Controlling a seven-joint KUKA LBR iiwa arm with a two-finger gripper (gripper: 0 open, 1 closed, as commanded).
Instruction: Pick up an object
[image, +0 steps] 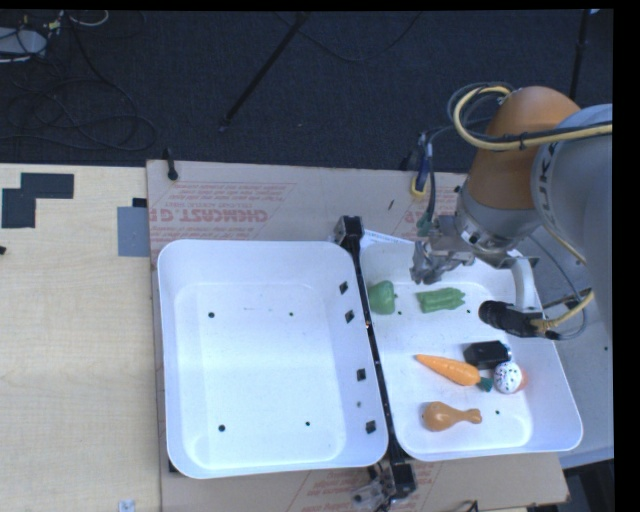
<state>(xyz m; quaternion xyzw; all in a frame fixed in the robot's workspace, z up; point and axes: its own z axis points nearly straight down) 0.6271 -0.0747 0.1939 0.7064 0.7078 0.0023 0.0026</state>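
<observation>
From the overhead camera, my gripper (432, 268) hangs over the far end of the right bin (560, 425), just above and a little left of the long green pepper (440, 299). Whether its tips are spread or pressed together I cannot tell from this slant; nothing shows between them.

The pepper lies flat on the bin floor, near the far wall, apart from its neighbours. I judge it a light toy of hard plastic, stiff and somewhat slick, so I would close across its narrow width at mid-length, not along it.

Counting what lies in the right bin: one long green pepper, one smaller green piece (381, 296) by the divider, one carrot (448, 369), one tan drumstick-shaped toy (449, 416), one black block (486, 352), one white speckled ball (508, 377). Six things in all. There are two bins; the left bin (180, 300) lies alongside.
</observation>
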